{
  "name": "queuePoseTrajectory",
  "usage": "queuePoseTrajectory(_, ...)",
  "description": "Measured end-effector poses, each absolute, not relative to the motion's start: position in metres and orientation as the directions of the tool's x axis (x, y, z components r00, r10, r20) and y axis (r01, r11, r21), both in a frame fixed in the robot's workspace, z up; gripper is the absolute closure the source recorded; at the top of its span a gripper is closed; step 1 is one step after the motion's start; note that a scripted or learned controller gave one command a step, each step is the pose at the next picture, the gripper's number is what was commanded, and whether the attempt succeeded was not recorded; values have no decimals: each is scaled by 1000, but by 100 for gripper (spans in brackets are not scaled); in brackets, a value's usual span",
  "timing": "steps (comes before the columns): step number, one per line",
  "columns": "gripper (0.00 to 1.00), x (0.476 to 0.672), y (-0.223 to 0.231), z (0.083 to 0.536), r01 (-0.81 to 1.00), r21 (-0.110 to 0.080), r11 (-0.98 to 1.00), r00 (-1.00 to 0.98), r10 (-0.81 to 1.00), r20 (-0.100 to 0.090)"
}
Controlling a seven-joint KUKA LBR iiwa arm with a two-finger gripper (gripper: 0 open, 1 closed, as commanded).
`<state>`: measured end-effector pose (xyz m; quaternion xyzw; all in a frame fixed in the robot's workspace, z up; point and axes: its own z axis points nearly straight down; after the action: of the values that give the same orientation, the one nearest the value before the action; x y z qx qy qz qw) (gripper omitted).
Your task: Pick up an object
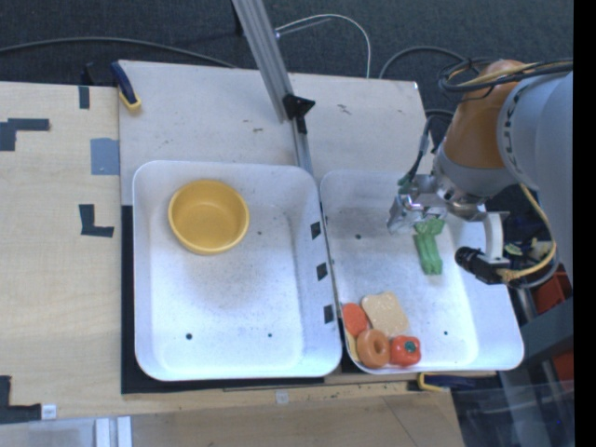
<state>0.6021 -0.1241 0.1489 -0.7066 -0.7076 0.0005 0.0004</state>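
Two shallow white bins sit side by side on the bench. The left bin (158,343) contains one item: a yellow bowl (209,215), upright, in the far left part of the bin, with its opening facing up. The right bin (484,343) contains five items. A green piece (429,248) lies on the bin floor in the far central part of the bin. Four more items are grouped at the near left corner: a tan slice (385,312), an orange piece (355,318) just to its left against the bin wall, a ring-shaped doughnut (373,347) in front of them, and a tomato (405,349) touching the doughnut on its right. The green piece is elongated; its long axis runs from far to near, tilted slightly, with the near end a little further right than the far end. The arm (503,128) enters from the right and hangs over the far part of the right bin. The gripper (412,209) is positioned at the far end of the green piece, in contact with or directly above that end; which of the two cannot be determined. The state of the gripper, open or closed, cannot be determined from this view. The green piece lies well apart from the corner group.
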Motion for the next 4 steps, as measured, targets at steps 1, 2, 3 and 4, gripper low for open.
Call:
queuePoseTrajectory(1, 100, 603, -119, 211, 1000, 5, 2, -2, 1000, -1)
queuePoseTrajectory(2, 100, 604, -119, 265, 1000, 5, 2, -2, 1000, -1)
queuePoseTrajectory(3, 100, 606, -57, 261, 1000, -1, 7, -7, 1000, 2)
queuePoseTrajectory(4, 100, 598, 4, 257, 1000, -2, 7, -7, 1000, 2)
